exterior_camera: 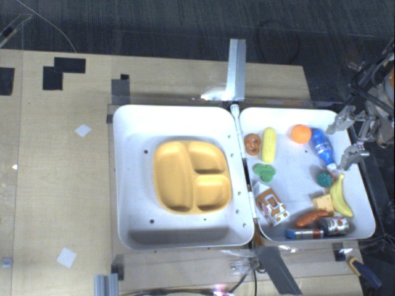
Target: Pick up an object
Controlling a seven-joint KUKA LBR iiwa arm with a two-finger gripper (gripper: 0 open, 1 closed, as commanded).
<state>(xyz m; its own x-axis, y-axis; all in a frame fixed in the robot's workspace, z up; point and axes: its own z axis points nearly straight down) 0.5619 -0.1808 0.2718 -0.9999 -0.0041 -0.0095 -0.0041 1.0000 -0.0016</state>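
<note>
Starting far from my gripper [350, 135], the left bin [126, 165] has a yellow divided tray [190, 176] sitting in the middle of it. Moving toward the tool, the right bin [290, 119] holds all the small stuff: a donut [252, 143] and a corn cob [269, 144] side by side, a green broccoli-looking piece [265, 172] below them, then a brown-and-white box [271, 205]. Closer in there's an orange ball [300, 134], and a blue bottle [321, 147] just left of the fingers. Below the gripper sit a teal lump [325, 179], a banana [340, 195], a sausage [308, 217] and a can [334, 226]. The gripper itself hangs over the bin's right edge with its fingers spread apart, nothing between them.
</note>
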